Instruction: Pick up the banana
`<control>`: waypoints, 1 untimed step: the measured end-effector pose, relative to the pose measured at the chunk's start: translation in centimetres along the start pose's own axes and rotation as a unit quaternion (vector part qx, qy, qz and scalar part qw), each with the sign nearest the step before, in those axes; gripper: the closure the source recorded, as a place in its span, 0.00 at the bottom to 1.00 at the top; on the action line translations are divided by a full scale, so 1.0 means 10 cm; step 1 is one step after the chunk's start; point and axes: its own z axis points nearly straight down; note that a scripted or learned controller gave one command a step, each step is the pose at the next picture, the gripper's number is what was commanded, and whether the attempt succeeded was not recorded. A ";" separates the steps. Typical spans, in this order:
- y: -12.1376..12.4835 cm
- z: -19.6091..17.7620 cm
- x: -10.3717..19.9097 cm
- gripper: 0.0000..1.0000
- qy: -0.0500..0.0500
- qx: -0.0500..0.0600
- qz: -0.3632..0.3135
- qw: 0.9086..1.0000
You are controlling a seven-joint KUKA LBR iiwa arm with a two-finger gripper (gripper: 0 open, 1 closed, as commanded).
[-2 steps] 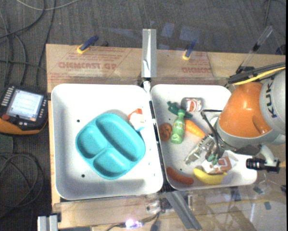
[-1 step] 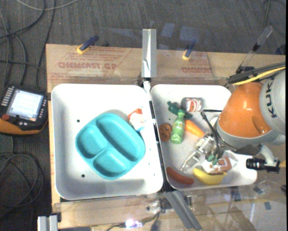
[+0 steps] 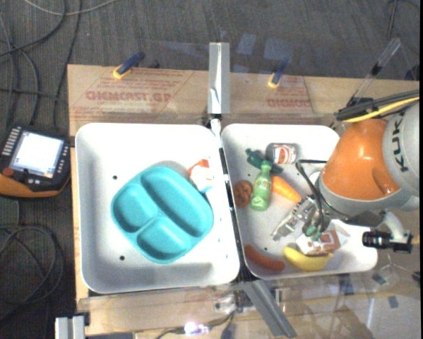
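Reaching in from the right over the right bin (image 3: 352,263), the arm hangs its gripper (image 3: 299,221) with fingers seemingly spread and holding nothing, just above the banana (image 3: 306,259) at the bin's near edge, a small carton (image 3: 323,242) overlapping it and a sausage (image 3: 263,258) beside it.

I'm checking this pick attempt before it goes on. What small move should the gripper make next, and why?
Probably shift slightly toward the bin's near edge and lower. The gripper hangs above the right bin, just up from the banana, which lies by the near wall beside a small carton. Nothing sits between its fingers yet.
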 end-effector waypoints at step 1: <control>0.00 0.00 0.00 0.00 0.000 0.000 0.000 1.000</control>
